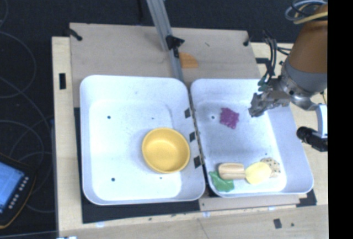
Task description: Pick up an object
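From my remote station I judge the pick as not yet done. The gripper hangs over the right bin, near the purple object but apart from it, and nothing is between its fingers. Whether it is spread or closed I cannot tell. Descending and grasping are left. Other candidates lie at the front edge: a yellow piece and a tan roll

Both bins look like smooth white plastic with a slight sheen. The yellow bowl seems glossy plastic. The purple piece looks matt and rough-edged. My arm's shell is smooth, orange over grey. The bench is matt, pale wood or board. The pole looks like brushed metal.
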You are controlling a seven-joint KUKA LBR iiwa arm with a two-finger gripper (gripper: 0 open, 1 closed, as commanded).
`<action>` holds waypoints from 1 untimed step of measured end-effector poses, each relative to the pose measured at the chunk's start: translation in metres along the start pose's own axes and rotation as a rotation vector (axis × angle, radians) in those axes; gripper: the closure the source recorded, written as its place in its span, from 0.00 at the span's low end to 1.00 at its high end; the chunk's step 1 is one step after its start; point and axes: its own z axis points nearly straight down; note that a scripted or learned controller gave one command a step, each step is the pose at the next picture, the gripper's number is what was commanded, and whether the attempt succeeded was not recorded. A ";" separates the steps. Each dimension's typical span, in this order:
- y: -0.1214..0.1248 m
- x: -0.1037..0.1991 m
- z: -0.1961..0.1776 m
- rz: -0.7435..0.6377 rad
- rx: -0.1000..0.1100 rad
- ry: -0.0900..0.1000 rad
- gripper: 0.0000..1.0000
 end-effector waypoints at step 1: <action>0.009 0.049 -0.010 -0.002 -0.001 0.002 1.00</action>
